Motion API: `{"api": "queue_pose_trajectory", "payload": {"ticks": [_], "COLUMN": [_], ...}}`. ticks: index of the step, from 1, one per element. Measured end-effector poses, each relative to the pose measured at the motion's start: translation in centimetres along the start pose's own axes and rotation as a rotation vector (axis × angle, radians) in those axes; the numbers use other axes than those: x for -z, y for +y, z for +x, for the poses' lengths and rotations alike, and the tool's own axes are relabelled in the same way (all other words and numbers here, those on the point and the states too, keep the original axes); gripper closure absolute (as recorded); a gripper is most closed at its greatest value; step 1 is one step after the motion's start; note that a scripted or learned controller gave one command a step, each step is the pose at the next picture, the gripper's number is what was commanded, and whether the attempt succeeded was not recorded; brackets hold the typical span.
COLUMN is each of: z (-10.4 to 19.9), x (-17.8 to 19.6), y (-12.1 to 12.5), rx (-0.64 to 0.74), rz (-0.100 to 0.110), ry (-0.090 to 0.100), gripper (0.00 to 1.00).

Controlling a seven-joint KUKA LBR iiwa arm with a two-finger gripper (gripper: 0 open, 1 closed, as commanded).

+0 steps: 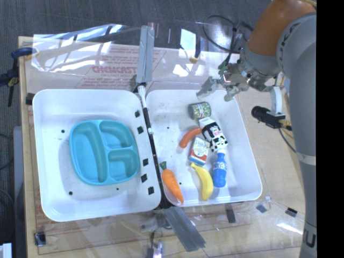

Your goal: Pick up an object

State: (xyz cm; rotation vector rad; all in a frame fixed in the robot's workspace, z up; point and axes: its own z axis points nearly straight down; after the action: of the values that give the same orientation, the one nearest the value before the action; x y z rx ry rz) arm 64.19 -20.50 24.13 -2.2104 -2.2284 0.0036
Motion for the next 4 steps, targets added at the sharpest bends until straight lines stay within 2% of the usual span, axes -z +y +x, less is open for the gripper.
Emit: {"api": "queue_pose_trajectory", "payload": {"ticks": [1, 2, 3, 4], "z": [-0.5, -0.8, -0.6, -0.5], "x": [-11.8, -13.0, -11.4, -11.7], "y": [1.3, 2.4, 2.8, 2.7], "rx": [0.115, 0.143, 0.151, 0.151], "rz": [-0.020, -0.030, -0.042, -0.038], "ry": [-0.006, -0.014, -0.017, -0.016], "gripper": [0.00, 0.00, 1.00, 0.00]}}
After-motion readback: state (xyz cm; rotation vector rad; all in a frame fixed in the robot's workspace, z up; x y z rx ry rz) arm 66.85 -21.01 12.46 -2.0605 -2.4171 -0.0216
